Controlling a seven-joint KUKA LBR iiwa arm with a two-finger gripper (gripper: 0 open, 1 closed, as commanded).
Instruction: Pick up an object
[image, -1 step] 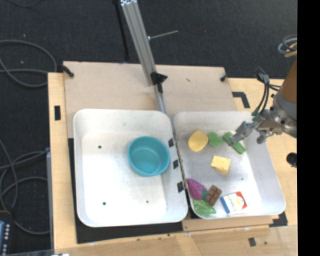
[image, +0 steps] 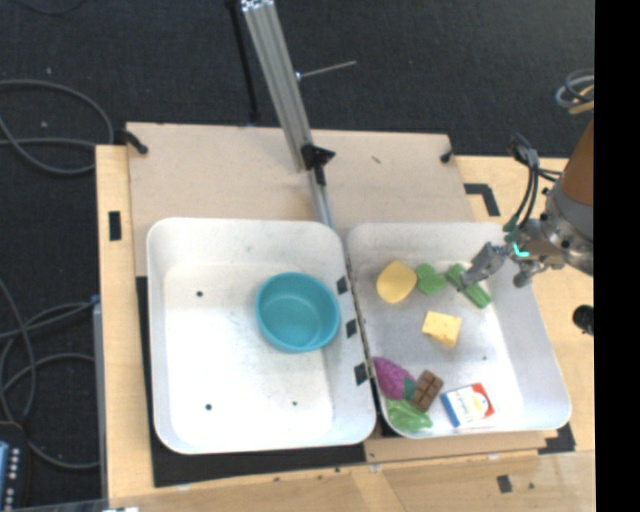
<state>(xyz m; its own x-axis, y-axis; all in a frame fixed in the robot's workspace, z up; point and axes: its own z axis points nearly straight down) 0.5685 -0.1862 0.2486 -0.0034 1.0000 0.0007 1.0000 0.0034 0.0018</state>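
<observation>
The jaws stand apart with nothing visible between the fingers: one finger reaches left and down toward the bin contents, the other points down at the right. The gripper (image: 505, 268) hangs over the upper right part of the right bin (image: 540, 370).

Nearest candidate: the green block (image: 472, 285), lying just left of and below the left finger, touching it or very nearly; which one cannot be told. Its long axis runs from upper left to lower right. A second green piece (image: 431, 279) and a yellow rounded object (image: 396, 282) lie further left; a yellow wedge (image: 442, 328) sits below, apart from both.

Surface: the bin floor is white, flat and shallow. Room around the green block is tight on its left and free on its right and lower sides. The left bin (image: 190, 400) bears a blue bowl (image: 297, 311), well apart from the gripper.
</observation>
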